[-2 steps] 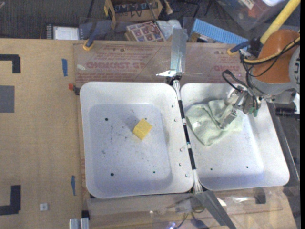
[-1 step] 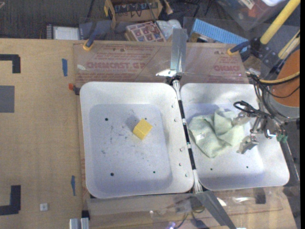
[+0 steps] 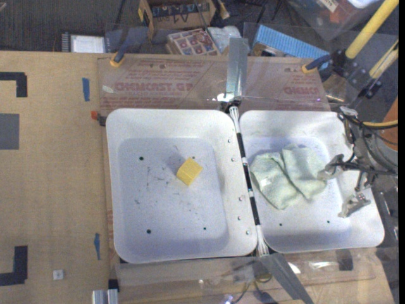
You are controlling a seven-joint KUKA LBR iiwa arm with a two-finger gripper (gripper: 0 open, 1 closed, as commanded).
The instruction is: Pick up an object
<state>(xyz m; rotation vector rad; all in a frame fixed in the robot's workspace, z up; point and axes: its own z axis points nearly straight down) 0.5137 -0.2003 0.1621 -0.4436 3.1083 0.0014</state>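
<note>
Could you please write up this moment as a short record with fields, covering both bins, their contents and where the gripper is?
left bin: holds one small yellow block, near the middle of the floor
right bin: holds a crumpled pale green cloth, on the left half of the floor
gripper: over the right bin's right side, one finger at the cloth's right edge
gripper contents: nothing seen between the fingers
task state: no object lifted yet

Claw (image 3: 345, 189) at frame's right edge, metal fingers spread apart, nothing btwn them
</note>
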